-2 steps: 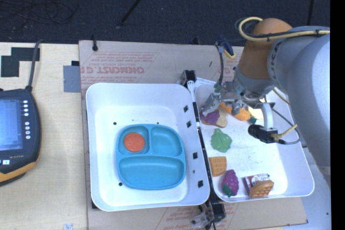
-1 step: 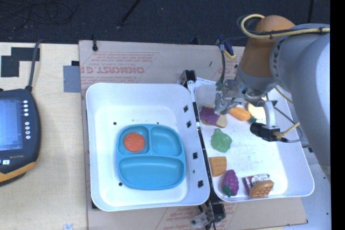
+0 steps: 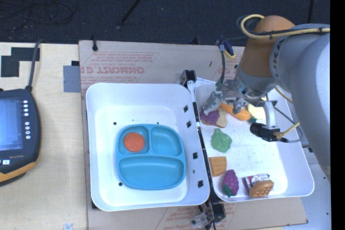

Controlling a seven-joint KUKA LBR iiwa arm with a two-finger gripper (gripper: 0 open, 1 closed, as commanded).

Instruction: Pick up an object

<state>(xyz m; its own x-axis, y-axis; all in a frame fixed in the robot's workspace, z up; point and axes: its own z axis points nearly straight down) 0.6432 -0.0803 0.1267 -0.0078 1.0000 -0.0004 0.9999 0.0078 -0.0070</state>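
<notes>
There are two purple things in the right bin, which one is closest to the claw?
The purple piece at the bin's upper left, right beside the claw; the purple grapes lie at the bottom edge.

A sky-blue plastic divided tray holds a round orange-red piece inside the left shallow white bin. The right white bin carries a leafy green piece, two purple pieces, a tan cracker-like square, and an orange-and-yellow item. The grey arm wears an orange band. The counter is pale wood, with brown cardboard printed in red letters.
</notes>
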